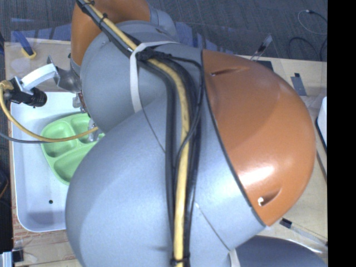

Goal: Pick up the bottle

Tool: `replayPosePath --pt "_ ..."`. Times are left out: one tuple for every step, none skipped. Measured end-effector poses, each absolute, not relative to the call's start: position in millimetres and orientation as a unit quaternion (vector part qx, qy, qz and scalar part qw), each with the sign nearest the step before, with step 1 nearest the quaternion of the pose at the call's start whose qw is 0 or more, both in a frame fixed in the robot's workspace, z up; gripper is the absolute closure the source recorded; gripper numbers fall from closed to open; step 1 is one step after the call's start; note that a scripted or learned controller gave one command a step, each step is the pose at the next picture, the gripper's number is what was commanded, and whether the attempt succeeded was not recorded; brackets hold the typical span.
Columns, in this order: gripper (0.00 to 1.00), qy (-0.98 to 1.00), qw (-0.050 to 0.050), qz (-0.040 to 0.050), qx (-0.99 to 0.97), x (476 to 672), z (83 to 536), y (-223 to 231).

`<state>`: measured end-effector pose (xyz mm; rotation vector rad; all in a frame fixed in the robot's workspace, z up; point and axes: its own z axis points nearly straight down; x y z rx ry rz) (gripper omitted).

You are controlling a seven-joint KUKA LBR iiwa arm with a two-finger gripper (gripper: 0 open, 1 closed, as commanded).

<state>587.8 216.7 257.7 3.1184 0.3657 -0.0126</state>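
Mostly, the grey arm (139,193) takes up the picture, reaching from the right across the pale wooden counter (289,71), and its broad orange band (261,138) sits close under the camera. A bundle of black and yellow cables (181,149) runs down the arm's back, held near the top by a white strap (133,88).

At the far left lies a shallow white bin (28,193), with the arm covering its right part. Inside it rests a light green tray (64,149) split into compartments, set toward the bin's upper half and partly tucked under the arm. A small dark speck (50,201) sits on the bin's bare floor below the tray.

The hand (77,90) hangs over the bin's upper edge, just above the green tray. It is largely hidden by the arm, so I cannot tell whether it is wide, narrow or holding anything. I also cannot tell where the bottle lies, because the arm covers most of the bench.
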Motion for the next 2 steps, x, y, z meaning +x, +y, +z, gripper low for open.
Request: replayPosePath --pt "1.00 0.118 0.003 -0.0050 0.993 587.8 265.2 216.7" --pt "1.00 0.289 -0.001 -0.0072 0.957 572.1 189.3 166.7"
